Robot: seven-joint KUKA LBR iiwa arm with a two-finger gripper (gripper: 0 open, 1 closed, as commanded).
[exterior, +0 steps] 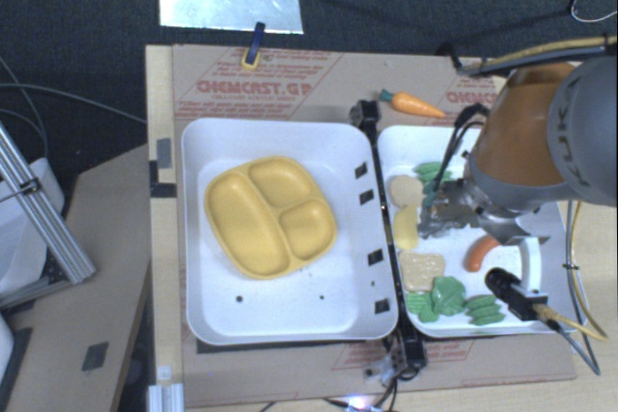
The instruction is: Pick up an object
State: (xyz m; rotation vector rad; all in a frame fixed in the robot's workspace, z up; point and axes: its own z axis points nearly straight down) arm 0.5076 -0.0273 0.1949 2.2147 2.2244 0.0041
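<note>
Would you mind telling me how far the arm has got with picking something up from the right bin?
Done: the grey arm with the orange band is over the right white bin, its gripper low among the toy foods. In hand: nothing visibly lifted; the pale yellow oval piece and orange sausage-shaped piece lie in the bin. Left: a grasp and lift. The yellow divided plate sits in the left bin.
</note>
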